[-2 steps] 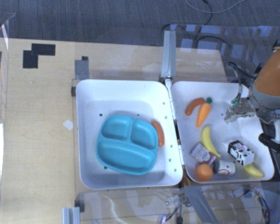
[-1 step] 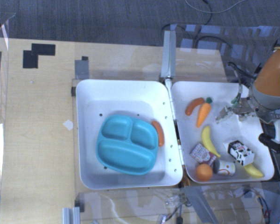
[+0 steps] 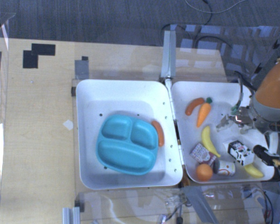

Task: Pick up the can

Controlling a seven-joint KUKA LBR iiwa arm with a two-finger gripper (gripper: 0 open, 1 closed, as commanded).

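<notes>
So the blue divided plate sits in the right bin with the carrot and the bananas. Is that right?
Not quite. The camera view shows the blue divided plate in the left bin, next to a sausage. The carrot and the bananas are in the right bin.

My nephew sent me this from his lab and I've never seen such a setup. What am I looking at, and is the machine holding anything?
One camera looks down at a slant on a bench with two white bins. The grey and orange robot arm reaches in from the right. The left bin holds a blue divided plate with a toy sausage beside it. The right bin holds a carrot, a banana, an orange and a small can lying down. I see nothing held.
</notes>
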